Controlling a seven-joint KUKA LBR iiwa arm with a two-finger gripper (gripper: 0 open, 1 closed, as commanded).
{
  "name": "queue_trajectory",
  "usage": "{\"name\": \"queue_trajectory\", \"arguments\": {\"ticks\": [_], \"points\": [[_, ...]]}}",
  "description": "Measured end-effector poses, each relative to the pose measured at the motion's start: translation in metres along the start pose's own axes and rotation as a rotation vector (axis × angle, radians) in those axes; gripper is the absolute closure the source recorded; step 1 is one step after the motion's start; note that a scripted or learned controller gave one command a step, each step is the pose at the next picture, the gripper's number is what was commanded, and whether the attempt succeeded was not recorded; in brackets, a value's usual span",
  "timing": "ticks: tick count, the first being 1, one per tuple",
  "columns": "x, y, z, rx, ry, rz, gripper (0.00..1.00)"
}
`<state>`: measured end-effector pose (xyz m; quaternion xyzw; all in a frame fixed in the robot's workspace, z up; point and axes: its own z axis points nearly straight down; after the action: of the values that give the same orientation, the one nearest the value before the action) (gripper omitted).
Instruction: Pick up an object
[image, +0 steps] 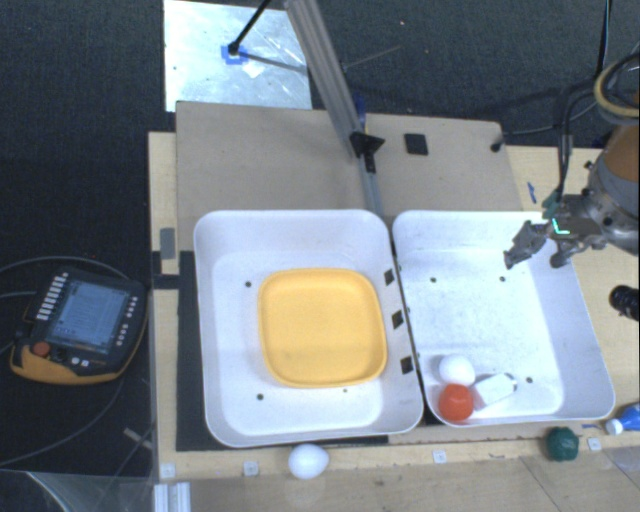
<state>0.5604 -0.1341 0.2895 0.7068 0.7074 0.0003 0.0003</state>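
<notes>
We see the gripper (540, 247) at the upper right of the frame, poised over the far right part of the right bin (590, 340). Its two dark fingers stand spread apart with nothing between them, so nothing is held yet. We judge it is placed there because the arm enters from the right side of the picture and is waiting above the bin before choosing a target.

The things to pick lie low in that same bin, bunched at its lower left corner: a white ball (456, 369), a red ball (457, 402) just below and touching it, and a small white block (495, 388) beside them on the right. They probably sit there because round things roll to the low edge and catch against the wall. That crowding may make a clean grasp awkward, since the fingers need room on both sides.

The left bin (215, 330) carries a yellow plate (323, 326) lying flat in its middle. Outside the bins, at the bottom of the frame, a white egg (308, 461) rests on the bench and a dark green ball (562, 444) sits near the lower right corner, both beyond the walls and likely poor targets. The gripper is well apart from the cluster, so a move toward the lower left comes first.
</notes>
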Motion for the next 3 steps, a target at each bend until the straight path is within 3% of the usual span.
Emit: {"name": "queue_trajectory", "arguments": {"ticks": [1,3], "points": [[0.000,0.000,0.000,0.000,0.000,0.000,0.00],[0.000,0.005,0.122,0.005,0.000,0.001,0.00]]}}
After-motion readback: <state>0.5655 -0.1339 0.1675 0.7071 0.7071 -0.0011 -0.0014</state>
